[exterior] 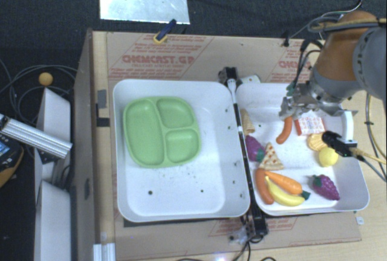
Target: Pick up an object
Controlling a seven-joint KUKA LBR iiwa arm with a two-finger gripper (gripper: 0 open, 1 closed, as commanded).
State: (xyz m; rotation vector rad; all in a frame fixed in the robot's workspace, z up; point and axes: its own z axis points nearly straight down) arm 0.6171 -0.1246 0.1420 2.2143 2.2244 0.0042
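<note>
While the gripper (289, 110) hovered over the right bin (357, 193), whether it was spread or pinched could not be told.
A toy sausage (285, 130) lay just below it, left of a red-white packet (310, 125); likely light, stiff, slick plastic, best pinched across its narrow middle.

The left bin (130, 193) is white and holds a pale green divided plate (161, 131); the right bin (354, 184) is white too, with an orange carrot (284, 181), yellow banana (283, 194), purple grapes (325, 186), yellow lemon (327, 157), and orange-red sausage (285, 130); the arm (347, 60) is grey and orange.
</note>
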